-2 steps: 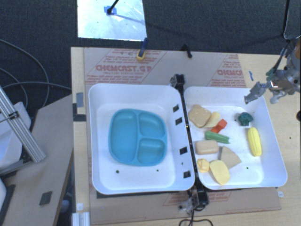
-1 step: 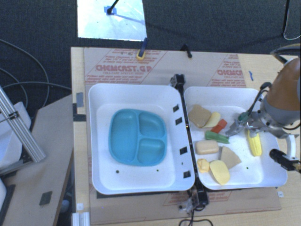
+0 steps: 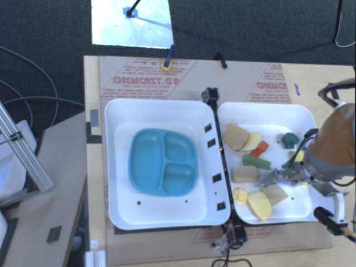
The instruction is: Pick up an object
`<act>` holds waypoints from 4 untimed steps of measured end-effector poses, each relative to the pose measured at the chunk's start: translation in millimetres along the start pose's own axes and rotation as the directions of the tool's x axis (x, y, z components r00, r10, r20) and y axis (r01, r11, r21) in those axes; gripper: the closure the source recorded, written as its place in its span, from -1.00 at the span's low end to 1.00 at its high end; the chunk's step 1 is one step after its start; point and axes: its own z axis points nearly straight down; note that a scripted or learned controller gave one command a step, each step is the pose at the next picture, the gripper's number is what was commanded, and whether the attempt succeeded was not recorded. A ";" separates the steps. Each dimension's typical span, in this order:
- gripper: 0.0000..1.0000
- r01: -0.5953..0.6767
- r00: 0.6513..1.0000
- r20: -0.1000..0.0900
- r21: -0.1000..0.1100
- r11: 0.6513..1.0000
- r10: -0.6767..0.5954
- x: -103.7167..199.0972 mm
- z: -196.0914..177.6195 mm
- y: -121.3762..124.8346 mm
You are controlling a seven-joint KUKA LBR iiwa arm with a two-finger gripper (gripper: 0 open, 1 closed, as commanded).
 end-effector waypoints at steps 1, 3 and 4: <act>-1.00 0.013 1.000 -0.002 0.005 1.000 -0.013 62.0 2.1 35.3; 1.00 0.006 1.000 0.001 0.003 1.000 -0.006 4.3 -47.6 57.6; 1.00 0.000 1.000 0.001 0.004 1.000 0.000 3.5 2.3 -1.8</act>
